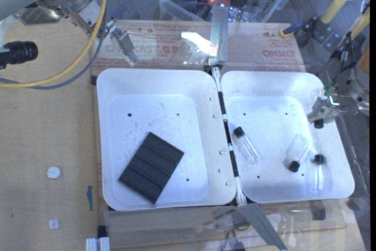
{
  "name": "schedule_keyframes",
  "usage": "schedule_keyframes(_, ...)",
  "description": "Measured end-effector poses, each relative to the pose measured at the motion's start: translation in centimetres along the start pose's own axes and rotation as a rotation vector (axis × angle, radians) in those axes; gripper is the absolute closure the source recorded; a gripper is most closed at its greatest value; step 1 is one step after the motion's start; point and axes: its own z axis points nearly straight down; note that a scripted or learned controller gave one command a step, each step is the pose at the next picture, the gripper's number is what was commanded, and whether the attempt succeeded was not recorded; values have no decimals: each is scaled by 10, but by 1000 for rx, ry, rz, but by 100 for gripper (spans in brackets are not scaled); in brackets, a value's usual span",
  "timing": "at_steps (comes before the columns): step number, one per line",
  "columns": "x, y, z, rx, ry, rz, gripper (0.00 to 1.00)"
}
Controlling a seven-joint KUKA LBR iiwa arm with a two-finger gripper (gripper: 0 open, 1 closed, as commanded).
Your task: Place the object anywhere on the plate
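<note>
The gripper [322, 110] is hanging over the right edge of the right bin [264, 88], and I cannot tell its grasp state. Three clear vials with black caps are lying in this bin: one [245, 144] near the divider, two [298, 154] [318, 170] further right. A dark ribbed plate [151, 167] is lying in the left bin [117, 97].

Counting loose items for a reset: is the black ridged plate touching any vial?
Apart. The camera view shows the plate alone in the left bin, while the vials lie in the right bin.
</note>
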Motion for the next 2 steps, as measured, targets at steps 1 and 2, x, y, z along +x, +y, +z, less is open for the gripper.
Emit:
schedule_keyframes(1, 78, 47, -19, -1, 1, 61, 100)
schedule_keyframes(2, 169, 78, -1, -1, 1, 21, 100)
